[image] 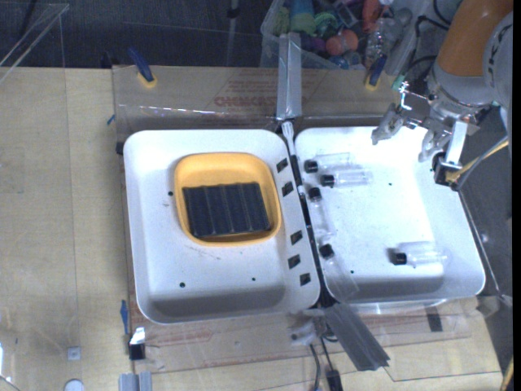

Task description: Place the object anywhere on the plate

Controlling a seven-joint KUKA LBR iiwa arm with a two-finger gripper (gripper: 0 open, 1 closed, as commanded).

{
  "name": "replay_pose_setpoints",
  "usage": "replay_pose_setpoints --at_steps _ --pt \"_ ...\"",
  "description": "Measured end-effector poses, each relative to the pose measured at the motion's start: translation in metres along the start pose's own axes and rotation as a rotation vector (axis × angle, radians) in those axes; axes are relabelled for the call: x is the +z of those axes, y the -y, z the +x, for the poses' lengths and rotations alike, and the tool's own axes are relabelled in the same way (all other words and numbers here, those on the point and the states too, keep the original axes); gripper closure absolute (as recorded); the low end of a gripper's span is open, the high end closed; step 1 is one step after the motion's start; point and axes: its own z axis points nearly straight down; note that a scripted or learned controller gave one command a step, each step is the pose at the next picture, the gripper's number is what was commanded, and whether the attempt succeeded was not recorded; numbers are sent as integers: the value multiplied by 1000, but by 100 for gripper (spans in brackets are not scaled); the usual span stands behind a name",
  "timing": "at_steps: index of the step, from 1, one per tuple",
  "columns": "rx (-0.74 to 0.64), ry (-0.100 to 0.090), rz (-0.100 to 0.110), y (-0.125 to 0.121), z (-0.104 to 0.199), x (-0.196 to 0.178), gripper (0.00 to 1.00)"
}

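While the two-finger gripper (413, 130) hangs spread and empty over the right bin's (423, 279) far edge, clear plastic vials (338, 173) lie leftward. Yellow square plate (224, 168) sits further left, in the left bin (155, 267).

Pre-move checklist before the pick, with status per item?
1. Plate sits in the left bin: ok.
2. Plate surface free to take an object: not ok, a dark ribbed block covers most of it.
3. Objects within the right bin: ok. Clear vials with black caps lie there, two near the divider and one near the front right.
4. Pincer carrying nothing: ok, it hangs over the right bin's back edge with nothing between its fingers.
5. Pincer lined up over a vial: not ok, it is off to the back right of all of them.
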Motion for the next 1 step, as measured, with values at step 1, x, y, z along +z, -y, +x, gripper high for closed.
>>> replay_pose_setpoints --at_steps 1 --pt "-89 0 -4 -15 -56 -20 0"
